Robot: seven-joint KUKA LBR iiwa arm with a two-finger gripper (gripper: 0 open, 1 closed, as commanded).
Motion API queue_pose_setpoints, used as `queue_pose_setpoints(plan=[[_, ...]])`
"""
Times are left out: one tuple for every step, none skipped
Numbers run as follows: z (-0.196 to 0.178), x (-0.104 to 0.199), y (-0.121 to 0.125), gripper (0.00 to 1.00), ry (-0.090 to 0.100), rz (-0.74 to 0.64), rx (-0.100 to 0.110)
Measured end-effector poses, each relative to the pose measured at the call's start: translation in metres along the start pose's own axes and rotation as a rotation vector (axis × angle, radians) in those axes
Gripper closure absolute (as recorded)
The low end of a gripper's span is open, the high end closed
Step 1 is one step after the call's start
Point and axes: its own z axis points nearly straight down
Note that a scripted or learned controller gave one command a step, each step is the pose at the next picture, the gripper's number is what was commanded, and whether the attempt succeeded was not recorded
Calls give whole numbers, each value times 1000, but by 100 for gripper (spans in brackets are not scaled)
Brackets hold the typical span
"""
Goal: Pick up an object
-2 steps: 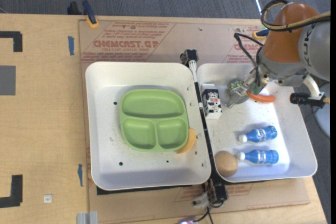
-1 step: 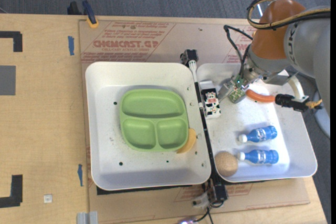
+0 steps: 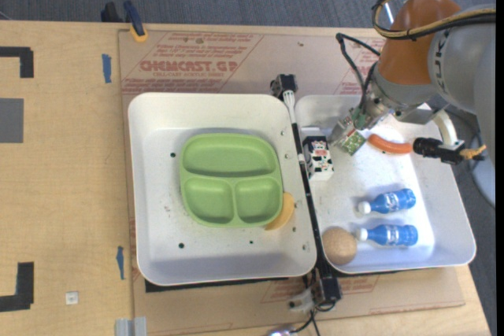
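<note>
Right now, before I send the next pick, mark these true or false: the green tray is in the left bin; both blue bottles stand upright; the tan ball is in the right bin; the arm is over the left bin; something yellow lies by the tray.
1. The green tray lies in the left bin. True.
2. Both blue bottles stand upright. False: the upper bottle and the lower bottle lie on their sides.
3. The tan ball is in the right bin. True.
4. The arm is over the left bin. False: the arm is over the right bin's far end.
5. A yellow piece lies at the tray's right corner. True.
</note>
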Motion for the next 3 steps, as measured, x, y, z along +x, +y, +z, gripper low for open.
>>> queue_pose_setpoints(plan=[[-1,-2,-1,0,-4,1,2],[15,-27,-44,0,6,-29,4],[14,5,-60,0,5,-195,2]])
